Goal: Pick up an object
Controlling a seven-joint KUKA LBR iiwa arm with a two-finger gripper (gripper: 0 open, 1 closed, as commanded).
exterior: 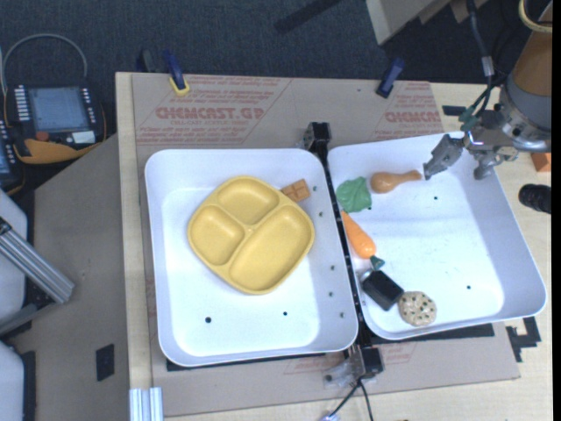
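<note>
Gripper (459, 158) open over the right bin (491, 261)
Holding nothing, it hangs just right of the drumstick (394, 181), likely lining up a grasp.

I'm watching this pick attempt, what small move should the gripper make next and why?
Probably ease the gripper down and toward the tan drumstick-shaped toy. The gripper sits over the right bin's far edge with nothing between its fingers, and that toy lies closest, clear of the others.

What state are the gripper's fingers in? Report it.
Open: the gripper has two fingers spread apart above the right white bin, nothing between them.
</note>
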